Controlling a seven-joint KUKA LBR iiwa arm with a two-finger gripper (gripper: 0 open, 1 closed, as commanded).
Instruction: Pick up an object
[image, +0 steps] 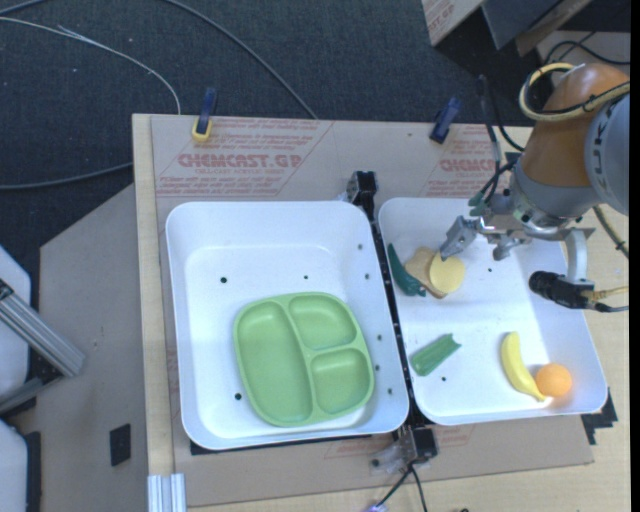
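My gripper (482, 240) hangs over the back of the right bin (570, 320), fingers spread apart with nothing between them. Just below and left of it lies a pale yellow round object (446, 274), touching a dark green curved piece (404, 272) by the bin's left wall. A flat green piece (435, 354) rests near the bin's front left. At the front right, a yellow banana (520, 365) lies against an orange ball (553, 380).
The left bin (200, 250) holds a green divided plate (303, 356) toward its front. Black clips (361, 185) sit between the bins at the back. A black cable connector (558, 288) hangs over the right bin's right side.
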